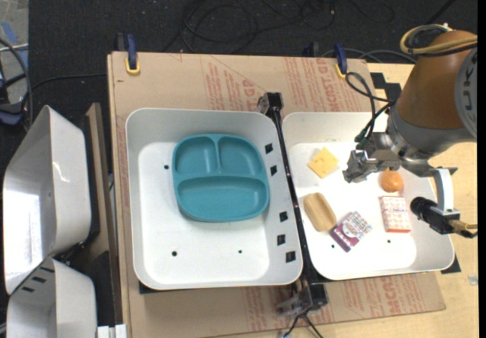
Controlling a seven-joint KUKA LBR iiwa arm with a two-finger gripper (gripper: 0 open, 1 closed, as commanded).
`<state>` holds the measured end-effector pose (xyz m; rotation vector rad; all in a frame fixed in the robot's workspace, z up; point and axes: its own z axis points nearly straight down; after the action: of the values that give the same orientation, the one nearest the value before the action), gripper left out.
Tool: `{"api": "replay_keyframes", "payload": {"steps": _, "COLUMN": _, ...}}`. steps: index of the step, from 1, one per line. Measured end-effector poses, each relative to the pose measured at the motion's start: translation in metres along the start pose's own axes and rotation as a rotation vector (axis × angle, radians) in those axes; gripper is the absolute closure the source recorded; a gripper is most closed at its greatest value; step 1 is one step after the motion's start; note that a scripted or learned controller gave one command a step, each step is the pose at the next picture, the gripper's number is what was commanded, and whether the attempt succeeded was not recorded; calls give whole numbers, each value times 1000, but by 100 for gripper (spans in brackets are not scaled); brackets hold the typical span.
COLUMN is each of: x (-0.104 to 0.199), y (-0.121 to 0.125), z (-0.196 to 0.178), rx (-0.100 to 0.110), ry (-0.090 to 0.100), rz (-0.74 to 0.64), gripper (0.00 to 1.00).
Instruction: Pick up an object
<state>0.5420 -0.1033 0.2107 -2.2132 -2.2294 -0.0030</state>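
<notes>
Small round orange fruit (392, 181) lay in right white bin (437, 253), touching the end effector (363, 164); finger spread could not be made out. Yellow cheese wedge (323, 162) just left. Teal divided plate (221, 178) in left bin (148, 200).

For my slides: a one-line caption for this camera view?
Grey KUKA arm's gripper hovers over right white bin between yellow cheese-like wedge and small orange ball.

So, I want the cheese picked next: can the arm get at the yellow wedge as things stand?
Probably yes. The yellow wedge lies alone on the right bin's floor, apart from the bread roll, nothing on top, and the gripper hovers just beside it.
</notes>
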Motion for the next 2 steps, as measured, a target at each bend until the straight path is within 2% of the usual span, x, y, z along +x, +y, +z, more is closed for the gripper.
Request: {"api": "replay_keyframes", "payload": {"steps": 2, "x": 101, "y": -6, "z": -12, "rx": 0, "ry": 1, "rz": -2, "gripper": 100}}
